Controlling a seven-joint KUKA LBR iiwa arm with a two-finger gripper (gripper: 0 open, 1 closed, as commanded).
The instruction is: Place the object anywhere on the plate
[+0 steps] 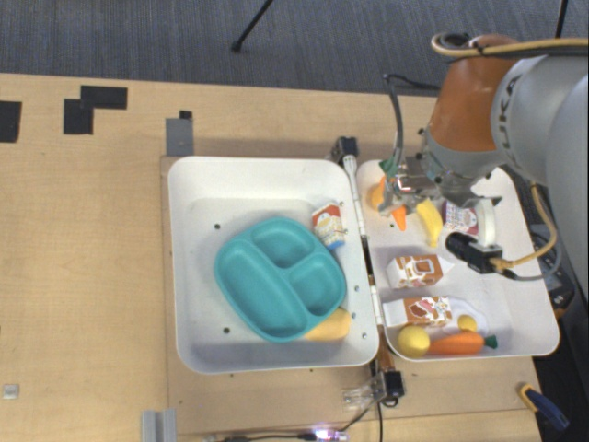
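Carton labels too small to read. Teal plate in left bin; cartons, banana, carrot in right bin. Tool over right bin, opening indeterminable.

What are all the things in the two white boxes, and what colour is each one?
Plate: 1, teal with sections, middle of the left bin.
Small carton: 1, white and red, left bin, by the plate's upper right edge.
Yellow piece: 1, yellow-orange, left bin, partly hidden under the plate's lower right edge.
Banana: 1, yellow, right bin, near the gripper.
Small carrot: 1, orange, right bin, left of the banana.
Cartons: 2, brown and white, middle of the right bin.
Lemon: 1, yellow, right bin's front.
Big carrot: 1, orange, beside the lemon.
Bins: 2, white, side by side.
Arm: 1, grey and orange, over the right bin.
Gripper: 1, above the right bin's far end.
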